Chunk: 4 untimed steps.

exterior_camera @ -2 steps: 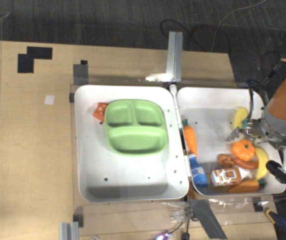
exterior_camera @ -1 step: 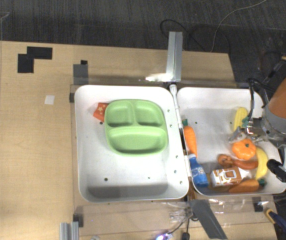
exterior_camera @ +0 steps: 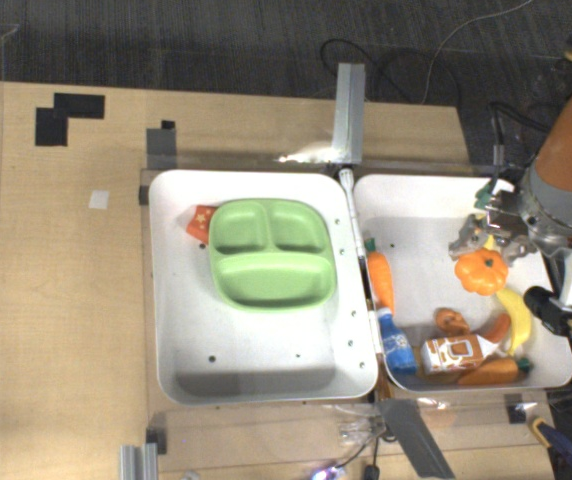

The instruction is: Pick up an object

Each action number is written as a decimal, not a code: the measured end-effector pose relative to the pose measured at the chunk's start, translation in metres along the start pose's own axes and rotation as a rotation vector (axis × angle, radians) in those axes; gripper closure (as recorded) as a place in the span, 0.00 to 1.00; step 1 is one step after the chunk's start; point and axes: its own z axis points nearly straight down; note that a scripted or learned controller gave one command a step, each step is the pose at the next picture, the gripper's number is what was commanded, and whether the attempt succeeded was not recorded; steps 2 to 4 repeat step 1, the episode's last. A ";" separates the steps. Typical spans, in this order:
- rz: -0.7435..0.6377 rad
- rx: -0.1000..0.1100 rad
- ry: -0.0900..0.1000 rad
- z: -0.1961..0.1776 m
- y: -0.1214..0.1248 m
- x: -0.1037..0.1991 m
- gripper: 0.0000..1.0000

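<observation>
Claw [exterior_camera: 488,236] hangs over right bin [exterior_camera: 416,208], directly above small orange pumpkin [exterior_camera: 480,272], touching or nearly so. Grip state: cannot tell from here. Banana [exterior_camera: 515,320] just below pumpkin, long axis running down toward juice carton [exterior_camera: 456,353].

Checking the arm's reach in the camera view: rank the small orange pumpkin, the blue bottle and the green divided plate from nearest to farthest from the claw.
1. Small orange pumpkin, right bin, just below the claw.
2. Blue bottle, right bin's lower left edge.
3. Green divided plate, left bin, farthest.
</observation>
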 end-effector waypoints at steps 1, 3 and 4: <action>-0.053 0.003 -0.001 0.025 0.014 0.000 1.00; -0.053 0.003 -0.001 0.025 0.014 0.000 1.00; -0.053 0.003 -0.001 0.025 0.014 0.000 1.00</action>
